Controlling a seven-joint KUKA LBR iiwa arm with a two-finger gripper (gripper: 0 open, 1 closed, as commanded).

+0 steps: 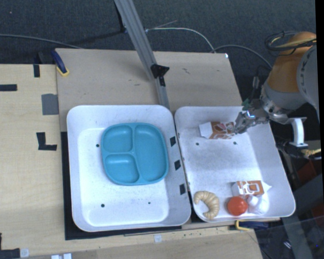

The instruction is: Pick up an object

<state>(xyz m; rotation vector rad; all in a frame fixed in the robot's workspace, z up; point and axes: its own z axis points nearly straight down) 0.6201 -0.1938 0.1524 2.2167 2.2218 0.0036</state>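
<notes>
Nearest the camera, along the right bin's point(270, 148) front wall, lie a croissant point(208, 203), a red ball point(237, 205) and a small white-and-orange packet point(251, 189), close together. Going left to right: the left bin point(78, 173) holds a blue divided plate point(134, 153) with bare floor in front of it. The right bin's middle floor is open. Near its back wall lies a white-and-red wrapper point(218, 130). The gripper point(242, 121) sits at the wrapper's right end, seemingly touching it; whether its fingers are spread or pinching, I cannot tell.
</notes>
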